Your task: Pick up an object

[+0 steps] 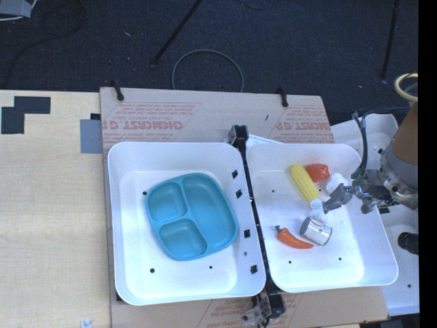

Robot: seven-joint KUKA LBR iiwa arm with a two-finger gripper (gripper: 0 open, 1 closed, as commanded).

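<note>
A: Left bin (130, 183) – what's in it?

B: One blue divided plate (191, 215), three sections, lying flat, roughly centre.

A: Right bin (369, 265)?

B: Yellow corn cob (304, 182) toward the far side, orange-red item (317, 171) touching it on the right. Silver cup (316, 231) on its side nr the middle. Red-orange pepper (293, 238) just left of the cup, touching it.

A: Arm?

B: Comes in from the right over the right bin's edge. Pincer (336, 198) sits low, just above the cup, beside the corn's near end.

A: Pincer state?

B: Can't tell – too small and blurred. Nothing visibly held.
</note>
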